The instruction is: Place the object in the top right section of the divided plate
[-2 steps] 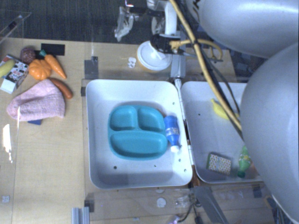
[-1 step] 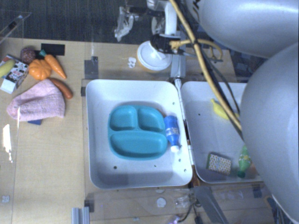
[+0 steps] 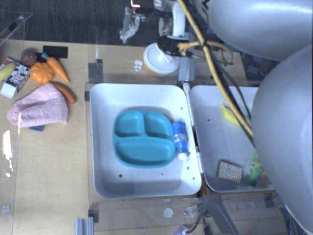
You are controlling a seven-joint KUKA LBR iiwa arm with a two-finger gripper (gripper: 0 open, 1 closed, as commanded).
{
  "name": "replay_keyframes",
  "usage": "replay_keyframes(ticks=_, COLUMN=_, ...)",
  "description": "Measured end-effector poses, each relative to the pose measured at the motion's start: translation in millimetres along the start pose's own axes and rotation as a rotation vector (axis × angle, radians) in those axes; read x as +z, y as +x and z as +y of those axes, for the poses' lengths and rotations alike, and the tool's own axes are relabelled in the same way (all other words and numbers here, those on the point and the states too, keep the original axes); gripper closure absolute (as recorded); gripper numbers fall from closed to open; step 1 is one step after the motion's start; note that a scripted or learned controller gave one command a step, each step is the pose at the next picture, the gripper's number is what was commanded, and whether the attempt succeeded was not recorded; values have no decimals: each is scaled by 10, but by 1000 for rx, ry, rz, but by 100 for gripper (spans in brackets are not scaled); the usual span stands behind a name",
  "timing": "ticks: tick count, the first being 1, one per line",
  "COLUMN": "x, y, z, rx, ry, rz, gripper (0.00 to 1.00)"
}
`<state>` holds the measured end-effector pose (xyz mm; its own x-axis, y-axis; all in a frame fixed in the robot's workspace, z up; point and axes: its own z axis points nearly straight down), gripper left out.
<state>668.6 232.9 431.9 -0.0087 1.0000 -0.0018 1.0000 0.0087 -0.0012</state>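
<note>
A blue divided plate lies in the left white bin, with two small sections at the far side and one long section at the near side. A blue plastic bottle with a white cap lies in the bin against the plate's right edge, cap towards the near side. All three plate sections hold nothing. My gripper hangs high at the top of the view, beyond the far edge of the bins and well away from plate and bottle. The grey arm covers the upper right.
The right bin holds a yellow object, a small patterned box and a green bottle. A white round dish sits behind the bins. Left of the bins lie a pink cloth, an orange pumpkin and a carrot.
</note>
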Motion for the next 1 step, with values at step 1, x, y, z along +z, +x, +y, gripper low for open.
replay_keyframes(ticks=1, x=0, y=0, z=0, rx=0, ry=0, rz=0, gripper=0)
